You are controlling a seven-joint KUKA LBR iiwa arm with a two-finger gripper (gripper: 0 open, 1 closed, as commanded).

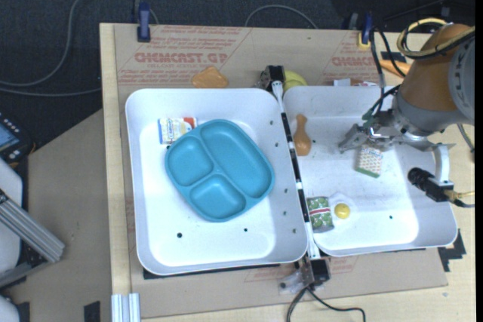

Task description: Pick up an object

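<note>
Green packet (320, 213) and yellow ball (342, 211) lie at the right bin's (392, 234) 7 o'clock. Jaws (370, 138), grip state unclear, hover over a light, crinkly sachet (370, 161); pinch its edges

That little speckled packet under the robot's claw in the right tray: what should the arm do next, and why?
Probably lift straight up a little. The gripper sits right above the speckled packet in the right bin, seemingly touching its top edge. A small lift would show whether the packet comes along; I can't tell whether it's truly gripped.
</note>
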